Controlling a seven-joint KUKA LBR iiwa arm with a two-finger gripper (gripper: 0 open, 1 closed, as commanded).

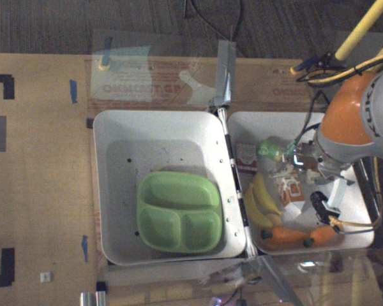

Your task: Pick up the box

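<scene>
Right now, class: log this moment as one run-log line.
arm: over right bin | box: right bin, left edge | tray: left bin | grasp: unseen

A robotics lab bench — a test cell, not a home.

Two white bins are set side by side on a cardboard-covered bench marked with black corner marks and blue tape; a grey-and-orange arm is mounted at the right, cables are trailed over grey carpet — toy food is used as props.
</scene>
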